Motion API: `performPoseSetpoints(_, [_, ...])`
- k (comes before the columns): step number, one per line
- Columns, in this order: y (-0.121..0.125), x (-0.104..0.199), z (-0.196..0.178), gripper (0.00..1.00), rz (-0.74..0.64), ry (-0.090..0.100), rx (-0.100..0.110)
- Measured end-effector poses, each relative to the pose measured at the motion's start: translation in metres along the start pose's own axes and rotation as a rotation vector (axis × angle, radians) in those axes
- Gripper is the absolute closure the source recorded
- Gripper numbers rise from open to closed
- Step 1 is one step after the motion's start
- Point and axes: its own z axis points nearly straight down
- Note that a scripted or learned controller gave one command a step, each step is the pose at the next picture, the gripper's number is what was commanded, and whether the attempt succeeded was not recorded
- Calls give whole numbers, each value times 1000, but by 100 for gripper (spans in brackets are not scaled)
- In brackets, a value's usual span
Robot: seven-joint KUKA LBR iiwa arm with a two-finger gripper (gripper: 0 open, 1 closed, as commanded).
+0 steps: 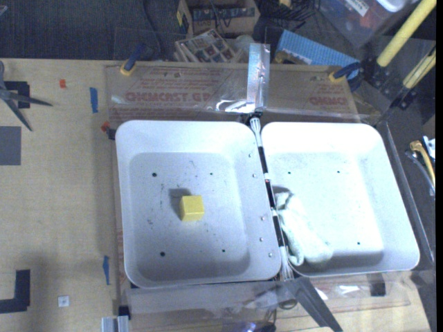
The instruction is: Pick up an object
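Note:
A small yellow block (192, 207) lies on the floor of the left white bin (138, 144), a little left of its middle. A pale, whitish crumpled object (301, 232) rests in the right white bin (360, 147) against its left wall, near the front corner.
The two bins sit side by side on a wooden bench, joined along a central divider (266, 185). Clear plastic sheeting (228, 92) and clamps run behind them. Cables and boxes crowd the floor beyond the bench. A yellow bar (408, 23) slants at the top right.

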Motion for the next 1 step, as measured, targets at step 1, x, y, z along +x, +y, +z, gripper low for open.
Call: performPoseSetpoints(1, [0,0,-9,100,-104,1,-3])
